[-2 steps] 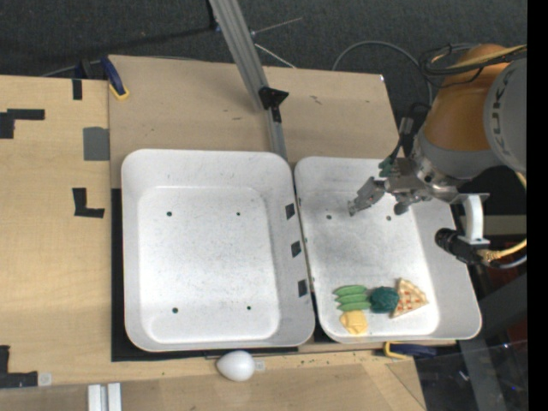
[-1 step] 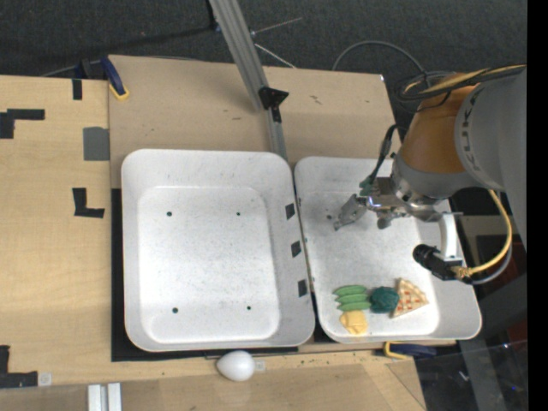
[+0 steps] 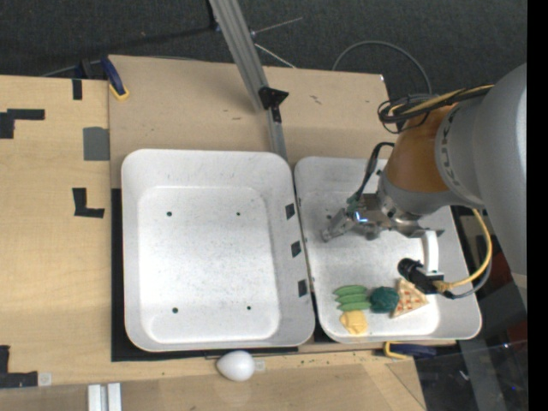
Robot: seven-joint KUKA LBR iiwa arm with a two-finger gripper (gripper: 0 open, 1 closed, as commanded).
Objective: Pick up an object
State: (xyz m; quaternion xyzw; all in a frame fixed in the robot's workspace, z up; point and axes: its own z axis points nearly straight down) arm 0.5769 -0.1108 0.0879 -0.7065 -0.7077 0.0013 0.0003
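Claw [image 3: 336,228] in right bin [image 3: 334,178], mid-frame | grip state unclear | toys [image 3: 377,302] cluster below it toward lower right, row running left-right | nothing held

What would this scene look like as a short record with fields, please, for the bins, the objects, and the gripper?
left bin: white, shallow
right bin: white, holds all the toys
gripper: over the middle of the right bin, nothing seen between its fingers
green pea pod: near front edge of right bin
broccoli: beside the pea pod
yellow piece: just in front of the pea pod
pizza slice: right of the broccoli
white egg: on the bench, outside both bins
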